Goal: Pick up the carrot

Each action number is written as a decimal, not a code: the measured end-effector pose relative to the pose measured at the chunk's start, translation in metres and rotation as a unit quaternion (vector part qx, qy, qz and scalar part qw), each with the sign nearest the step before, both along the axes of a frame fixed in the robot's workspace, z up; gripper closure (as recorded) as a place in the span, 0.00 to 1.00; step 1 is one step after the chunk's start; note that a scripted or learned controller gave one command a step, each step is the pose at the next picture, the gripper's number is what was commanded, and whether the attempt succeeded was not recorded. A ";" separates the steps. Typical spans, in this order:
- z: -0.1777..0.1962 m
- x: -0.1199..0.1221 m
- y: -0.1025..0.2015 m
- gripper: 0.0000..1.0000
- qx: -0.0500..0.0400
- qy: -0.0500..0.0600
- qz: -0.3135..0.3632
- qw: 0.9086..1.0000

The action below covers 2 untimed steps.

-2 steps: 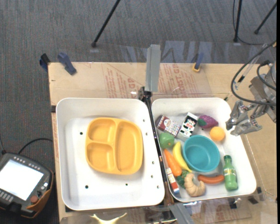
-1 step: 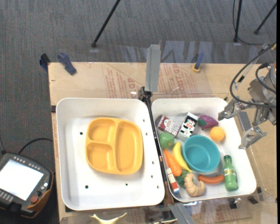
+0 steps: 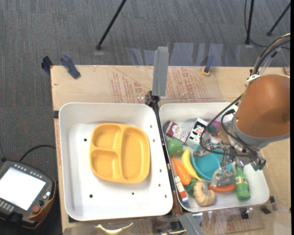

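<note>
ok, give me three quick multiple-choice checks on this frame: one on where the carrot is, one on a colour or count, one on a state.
1. Where does the carrot lie?
A. In the right bin, near its left wall
B. On the yellow plate
C. On the bare bench

2. How many compartments does the yellow plate have?
A. Two
B. Three
C. Five

3. What is the carrot's state?
A. Lifted between the fingers
B. Standing upright in the teal bowl
C. Lying in the bin, apart from the gripper

Answers: 1 A, it lies beside the banana in the right bin. 2 B, one long section and two smaller ones. 3 C, the gripper is over the teal bowl, off to the carrot's right.
</note>
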<state>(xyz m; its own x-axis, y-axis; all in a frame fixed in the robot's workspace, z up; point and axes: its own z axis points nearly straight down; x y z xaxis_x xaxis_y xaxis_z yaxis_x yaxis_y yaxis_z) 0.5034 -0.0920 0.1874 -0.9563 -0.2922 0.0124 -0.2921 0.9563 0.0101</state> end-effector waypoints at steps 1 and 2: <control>-0.101 -0.011 0.010 0.00 -0.003 -0.006 -0.052 0.999; -0.046 0.041 -0.047 0.00 -0.004 -0.009 -0.235 0.972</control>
